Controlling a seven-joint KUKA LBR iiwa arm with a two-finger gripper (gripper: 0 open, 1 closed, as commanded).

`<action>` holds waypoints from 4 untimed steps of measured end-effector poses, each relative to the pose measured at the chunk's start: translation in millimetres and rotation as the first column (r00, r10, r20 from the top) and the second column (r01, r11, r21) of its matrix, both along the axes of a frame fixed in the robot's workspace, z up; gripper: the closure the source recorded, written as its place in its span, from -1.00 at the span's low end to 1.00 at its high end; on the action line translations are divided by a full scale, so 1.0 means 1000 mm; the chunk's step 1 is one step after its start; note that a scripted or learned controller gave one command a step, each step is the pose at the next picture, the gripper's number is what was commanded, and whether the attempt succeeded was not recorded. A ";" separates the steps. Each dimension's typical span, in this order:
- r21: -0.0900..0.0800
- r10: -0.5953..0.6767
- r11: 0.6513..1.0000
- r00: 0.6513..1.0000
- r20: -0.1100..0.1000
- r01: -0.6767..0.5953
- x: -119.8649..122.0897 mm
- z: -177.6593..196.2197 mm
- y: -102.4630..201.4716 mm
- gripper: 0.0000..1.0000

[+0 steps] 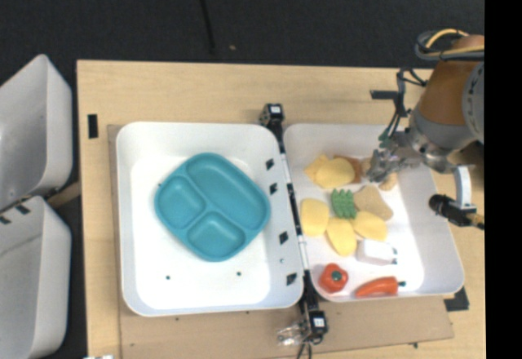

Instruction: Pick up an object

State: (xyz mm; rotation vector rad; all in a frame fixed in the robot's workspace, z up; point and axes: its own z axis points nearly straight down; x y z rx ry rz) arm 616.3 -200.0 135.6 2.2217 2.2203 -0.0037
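The right bin (432,255) holds several toy foods: a yellow piece (330,172) at the back, a green leafy piece (343,203), a tan wedge (373,201), yellow pieces (314,217) (369,226) (342,238), a white block (377,252), a red tomato (333,277) and a red-orange pepper (376,288). My gripper (382,168) reaches down from the right into the back of this bin, just right of a brown piece (351,163) and over a small tan piece (387,183).
The left bin (139,268) bears a blue divided plate (212,206). A black divider with clips (287,210) separates the bins. White padded shapes (28,186) lie left of the bench. The arm's orange band (449,92) is at the right.
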 end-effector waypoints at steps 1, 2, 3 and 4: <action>-0.002 0.005 1.000 1.000 0.012 -0.005 0.054 -0.030 0.009 1.00; -0.007 0.006 1.000 1.000 0.020 -0.006 0.055 -0.016 0.007 1.00; -0.010 0.009 1.000 1.000 0.022 -0.009 0.055 -0.004 0.006 1.00; -0.003 0.005 1.000 1.000 -0.002 -0.005 0.074 -0.032 0.052 1.00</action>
